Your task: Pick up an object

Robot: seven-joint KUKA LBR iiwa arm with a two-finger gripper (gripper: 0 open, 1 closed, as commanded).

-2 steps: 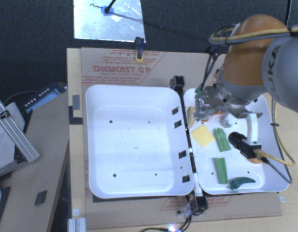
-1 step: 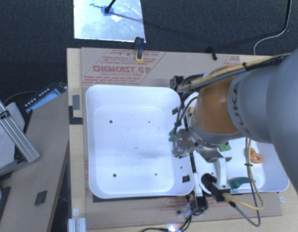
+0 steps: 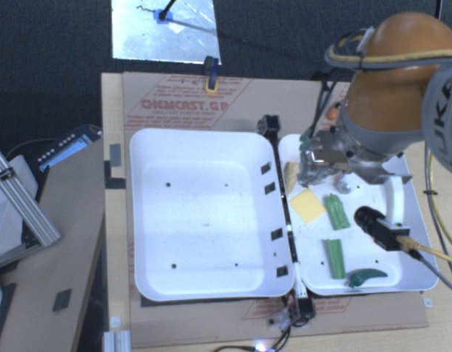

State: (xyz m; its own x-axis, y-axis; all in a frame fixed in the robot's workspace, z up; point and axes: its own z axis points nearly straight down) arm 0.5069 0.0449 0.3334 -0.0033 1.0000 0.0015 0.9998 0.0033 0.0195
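The claw (image 3: 319, 173) hangs low over the right bin (image 3: 420, 270), at its near-left part, but whether it is parted or closed cannot be told, and nothing shows gripped in it. A yellow square (image 3: 308, 205) lies just below it. Two green sticks (image 3: 335, 211) (image 3: 335, 257) lie below and to its right, and a dark green pepper (image 3: 366, 276) lies farther off. By the look of things, the pick is not yet made: grasp and lift remain.
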